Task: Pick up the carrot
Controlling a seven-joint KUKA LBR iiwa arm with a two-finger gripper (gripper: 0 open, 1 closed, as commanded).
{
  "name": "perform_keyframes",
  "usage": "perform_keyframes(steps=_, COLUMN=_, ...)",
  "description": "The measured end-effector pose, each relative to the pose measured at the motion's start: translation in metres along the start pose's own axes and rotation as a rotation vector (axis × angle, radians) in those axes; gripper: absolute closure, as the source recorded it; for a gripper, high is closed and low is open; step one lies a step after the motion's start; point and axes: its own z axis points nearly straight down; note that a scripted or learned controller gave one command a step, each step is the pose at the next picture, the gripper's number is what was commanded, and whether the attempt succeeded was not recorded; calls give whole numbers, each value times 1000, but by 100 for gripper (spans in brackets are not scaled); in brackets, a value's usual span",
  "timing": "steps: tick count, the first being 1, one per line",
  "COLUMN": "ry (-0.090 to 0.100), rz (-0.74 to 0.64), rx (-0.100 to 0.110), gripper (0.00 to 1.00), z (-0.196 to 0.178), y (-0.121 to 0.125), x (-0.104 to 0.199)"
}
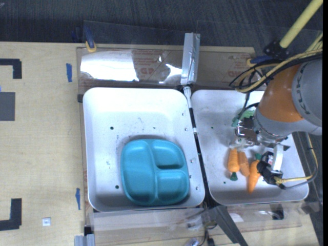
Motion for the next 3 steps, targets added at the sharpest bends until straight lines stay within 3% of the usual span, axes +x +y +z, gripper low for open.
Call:
perform_keyframes(steps=1, ry=-1, rz=0, rx=15, gripper=0, z=6, y=-4, x=0)
perform_keyframes(steps=2, ry=1, rz=104, rx=7, gripper=0, z=20, y=-59, x=-24)
perform_keyframes(steps=3, ry=0, rz=11, rx=15, gripper=0, z=16, y=-48, x=-5)
